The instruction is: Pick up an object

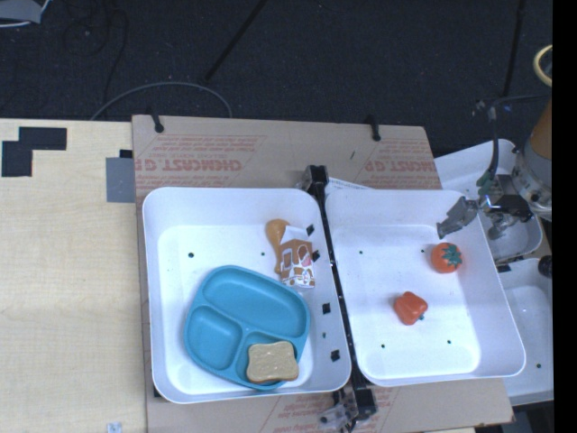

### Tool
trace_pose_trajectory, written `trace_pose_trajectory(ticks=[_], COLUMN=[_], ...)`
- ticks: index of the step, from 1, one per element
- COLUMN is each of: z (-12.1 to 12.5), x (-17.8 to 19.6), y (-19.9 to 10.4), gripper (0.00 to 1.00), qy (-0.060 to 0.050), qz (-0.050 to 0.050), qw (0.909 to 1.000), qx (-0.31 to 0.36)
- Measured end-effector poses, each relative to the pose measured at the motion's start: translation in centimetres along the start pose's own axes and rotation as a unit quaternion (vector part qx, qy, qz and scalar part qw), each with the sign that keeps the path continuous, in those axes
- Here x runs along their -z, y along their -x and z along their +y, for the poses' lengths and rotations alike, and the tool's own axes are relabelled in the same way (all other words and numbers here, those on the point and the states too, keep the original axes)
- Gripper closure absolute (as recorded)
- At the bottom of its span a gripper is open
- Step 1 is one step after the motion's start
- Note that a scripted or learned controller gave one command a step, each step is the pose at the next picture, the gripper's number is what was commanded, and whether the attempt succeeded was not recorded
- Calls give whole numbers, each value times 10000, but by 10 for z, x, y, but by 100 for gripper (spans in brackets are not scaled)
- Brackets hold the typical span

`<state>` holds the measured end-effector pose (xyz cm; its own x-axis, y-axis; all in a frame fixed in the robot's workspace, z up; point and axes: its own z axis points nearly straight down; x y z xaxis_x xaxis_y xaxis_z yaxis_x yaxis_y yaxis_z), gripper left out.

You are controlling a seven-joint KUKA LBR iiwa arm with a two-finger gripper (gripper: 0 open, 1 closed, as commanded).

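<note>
The toy tomato [445, 257], near the right bin's [505, 350] far right corner and just beside the claw [469, 208], whose grip state cannot be told, appears light, rigid and smooth-skinned, best pinched across its round middle.

single fixed camera, mounted above the bench, looking down at a slant. both white bins [162, 242] fall within frame. arm [532, 179] enters from right.
</note>
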<state>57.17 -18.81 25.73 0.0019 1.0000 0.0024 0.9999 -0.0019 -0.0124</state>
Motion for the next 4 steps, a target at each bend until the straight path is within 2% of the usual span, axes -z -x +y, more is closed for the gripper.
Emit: trace_pose_trajectory(ticks=[1,2,3,4], z=[2,-2,0,-2], x=[6,-56,-102,-165], y=[0,5,-2,-8], gripper=[0,0,0,0], qy=[58,19,25,17], qz=[-13,0,1,4], qw=[10000,10000,10000,10000], qx=[10,6,7,9])
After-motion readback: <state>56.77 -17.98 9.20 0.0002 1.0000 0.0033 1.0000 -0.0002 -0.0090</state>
